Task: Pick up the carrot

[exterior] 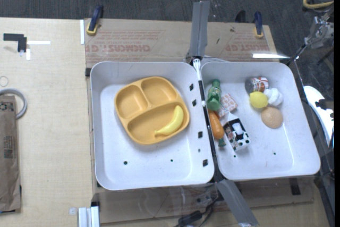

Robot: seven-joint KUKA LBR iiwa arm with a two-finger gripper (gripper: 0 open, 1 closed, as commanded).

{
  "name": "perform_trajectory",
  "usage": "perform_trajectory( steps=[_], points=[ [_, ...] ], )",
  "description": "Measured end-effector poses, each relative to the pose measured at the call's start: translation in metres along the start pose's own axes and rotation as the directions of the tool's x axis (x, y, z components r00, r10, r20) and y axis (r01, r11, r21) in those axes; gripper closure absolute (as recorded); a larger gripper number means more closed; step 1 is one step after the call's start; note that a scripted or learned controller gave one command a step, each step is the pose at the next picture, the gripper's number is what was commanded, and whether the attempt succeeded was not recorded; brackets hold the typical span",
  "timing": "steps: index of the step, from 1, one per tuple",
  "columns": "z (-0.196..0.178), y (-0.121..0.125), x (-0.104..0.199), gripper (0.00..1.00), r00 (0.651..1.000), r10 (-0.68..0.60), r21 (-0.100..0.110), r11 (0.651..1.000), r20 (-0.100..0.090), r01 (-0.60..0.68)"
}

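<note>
Toy cow: lower centre of the right bin, touching the carrot's right side.
Carrot: against the right bin's left wall, long axis running near-to-far, tilted slightly toward the frame's lower right.
Green bottle: just beyond the carrot, touching its far end, beside a small packet.
Egg, lemon, can: upper right of the bin, well apart from the carrot.
Left bin: yellow divided plate holding a banana.
Gripper: cannot tell.

The brown paper bag is cut off at the left edge, its print perhaps too small to read.
</note>
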State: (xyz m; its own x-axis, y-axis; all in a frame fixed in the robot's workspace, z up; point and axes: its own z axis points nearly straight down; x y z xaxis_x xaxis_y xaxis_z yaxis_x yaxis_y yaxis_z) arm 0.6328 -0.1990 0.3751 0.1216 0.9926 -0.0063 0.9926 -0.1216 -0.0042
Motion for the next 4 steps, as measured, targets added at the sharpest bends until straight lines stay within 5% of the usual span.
perform_trajectory(
  steps=[1, 2, 3, 4],
  points=[
    [0.104, 0.021, 0.049, 1.0, 0.989, -0.151, -0.004, 0.989, -0.004, 0.151],
    [0.064, -0.015, 0.061, 1.0, 0.989, -0.15, -0.004, 0.989, -0.004, 0.15],
    [0.12, 0.009, 0.144, 1.0, 0.97, -0.242, -0.004, 0.97, -0.003, 0.242],
    [0.12, 0.009, 0.144, 0.0, 0.97, -0.241, -0.004, 0.97, -0.003, 0.241]
  ],
)
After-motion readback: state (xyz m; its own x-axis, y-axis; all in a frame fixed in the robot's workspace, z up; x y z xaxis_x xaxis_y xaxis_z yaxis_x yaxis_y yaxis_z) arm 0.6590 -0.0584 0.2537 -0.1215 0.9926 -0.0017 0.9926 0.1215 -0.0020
